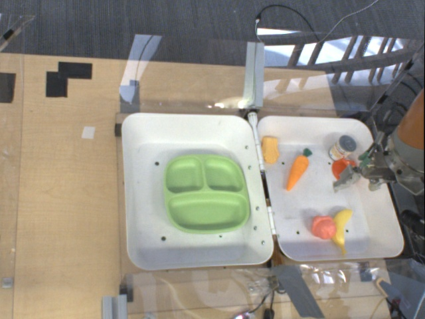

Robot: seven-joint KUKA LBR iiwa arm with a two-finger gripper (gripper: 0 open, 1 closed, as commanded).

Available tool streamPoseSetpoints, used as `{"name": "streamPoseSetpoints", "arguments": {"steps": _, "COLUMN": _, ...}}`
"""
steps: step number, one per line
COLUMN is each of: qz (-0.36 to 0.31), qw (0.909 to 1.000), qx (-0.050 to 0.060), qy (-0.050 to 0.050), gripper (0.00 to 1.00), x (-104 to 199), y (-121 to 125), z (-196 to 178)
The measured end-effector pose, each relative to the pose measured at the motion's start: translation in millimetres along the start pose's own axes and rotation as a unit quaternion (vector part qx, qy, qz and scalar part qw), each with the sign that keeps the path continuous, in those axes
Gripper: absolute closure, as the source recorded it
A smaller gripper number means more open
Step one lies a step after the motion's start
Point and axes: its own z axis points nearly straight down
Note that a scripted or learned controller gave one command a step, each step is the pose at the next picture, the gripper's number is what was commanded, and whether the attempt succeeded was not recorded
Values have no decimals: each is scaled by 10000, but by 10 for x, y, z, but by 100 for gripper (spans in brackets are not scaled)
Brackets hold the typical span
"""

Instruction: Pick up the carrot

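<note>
You're looking at the approach step here: the carrot (297, 169) lies untouched in the right bin (378, 244), just beside a yellow block (269, 149), well left of the gripper (355, 176). Next you'd want the arm to swing left and line up over it. The gripper looks slightly apart with nothing between its tips, hanging over a small red thing (340, 167).

The counter (60, 198) is pale wood. 2 shallow white bins sit on it side by side, touching along their inner edges. The left bin (143, 244) is the larger in view; the right bin (378, 244) lies just beside it. At the counter's far left are 2 black marks: a stepped one (68, 78) and a smaller one (6, 87) at the edge. A small grey square (88, 133) lies between those marks and the left bin.
</note>
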Motion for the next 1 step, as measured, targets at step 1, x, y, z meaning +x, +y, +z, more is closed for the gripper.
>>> {"name": "streamPoseSetpoints", "arguments": {"steps": 1, "qz": 504, "qw": 9987, "qx": -3, "qy": 2, "gripper": 0, "x": 501, "y": 732, "z": 938}}
